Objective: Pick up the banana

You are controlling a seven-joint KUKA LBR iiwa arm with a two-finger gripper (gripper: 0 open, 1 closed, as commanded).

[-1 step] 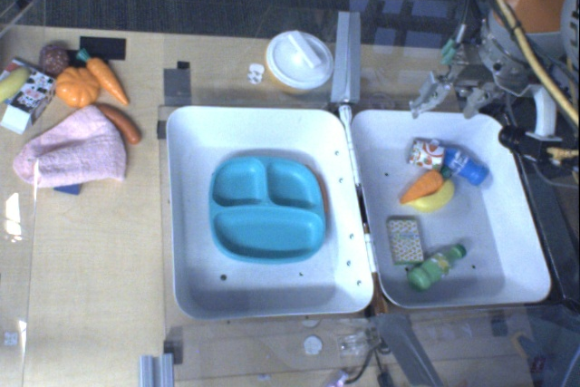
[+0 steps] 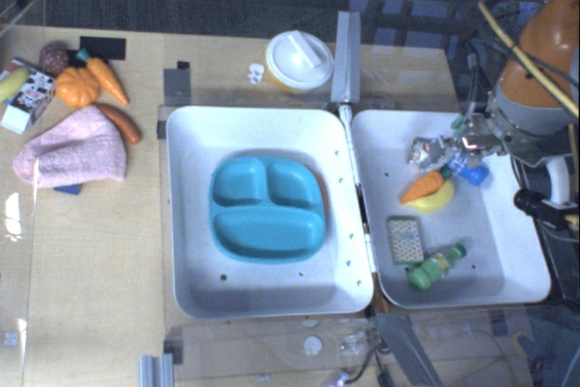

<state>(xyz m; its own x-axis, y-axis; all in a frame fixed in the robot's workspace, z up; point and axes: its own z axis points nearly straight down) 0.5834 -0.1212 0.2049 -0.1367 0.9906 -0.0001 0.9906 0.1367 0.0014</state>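
The banana [image 2: 433,199] lies in the right bin [image 2: 507,276], right of centre of the frame, touching a carrot [image 2: 424,187]. The gripper [image 2: 444,151] hovers just above them; whether it is released or clenched, I cannot tell.

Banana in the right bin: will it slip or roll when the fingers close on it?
The banana looks like smooth moulded plastic, so probably stiff, light and somewhat slippery. Its curved shape may make it pivot or slide on the white bin floor rather than roll. The carrot lies against it, so a push would likely shift both.
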